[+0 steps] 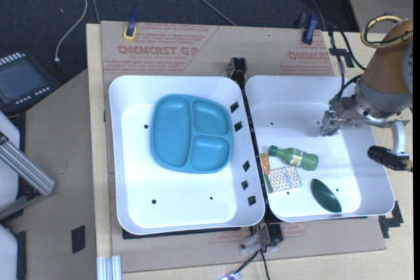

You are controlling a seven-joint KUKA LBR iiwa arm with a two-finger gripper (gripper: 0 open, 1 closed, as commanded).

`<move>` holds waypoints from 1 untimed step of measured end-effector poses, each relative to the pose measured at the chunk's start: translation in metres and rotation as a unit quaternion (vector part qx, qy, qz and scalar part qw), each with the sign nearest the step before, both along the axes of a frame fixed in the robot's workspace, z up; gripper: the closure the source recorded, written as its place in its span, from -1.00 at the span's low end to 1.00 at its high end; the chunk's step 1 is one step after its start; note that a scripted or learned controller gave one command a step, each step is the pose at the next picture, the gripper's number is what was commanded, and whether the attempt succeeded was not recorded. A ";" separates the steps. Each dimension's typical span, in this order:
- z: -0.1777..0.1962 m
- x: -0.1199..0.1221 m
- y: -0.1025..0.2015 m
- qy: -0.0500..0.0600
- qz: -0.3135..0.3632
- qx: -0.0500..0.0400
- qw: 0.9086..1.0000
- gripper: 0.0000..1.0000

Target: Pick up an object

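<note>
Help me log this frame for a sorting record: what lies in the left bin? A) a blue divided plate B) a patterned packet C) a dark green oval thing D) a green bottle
A: the blue divided plate lies in the left bin, while the bottle, packet and dark green oval thing lie in the right bin.

A green bottle [293, 156] lies on its side in the right bin [289, 96]. A patterned packet [285, 178] lies flat just below it. A dark green oval object [325, 195] rests near the bin's lower right corner.
</note>
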State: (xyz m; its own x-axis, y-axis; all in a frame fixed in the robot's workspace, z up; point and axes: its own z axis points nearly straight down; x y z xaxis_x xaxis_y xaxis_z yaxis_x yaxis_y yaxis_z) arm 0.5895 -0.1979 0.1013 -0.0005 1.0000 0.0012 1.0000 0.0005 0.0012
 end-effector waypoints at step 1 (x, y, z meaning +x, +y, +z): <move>0.061 -0.005 -0.005 -0.003 -0.001 -0.002 1.000 1.00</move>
State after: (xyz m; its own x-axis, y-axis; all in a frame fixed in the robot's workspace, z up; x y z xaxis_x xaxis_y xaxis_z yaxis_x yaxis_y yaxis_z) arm 0.5842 -0.2030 0.1622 0.0007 1.0000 -0.0025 1.0000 -0.0007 0.0069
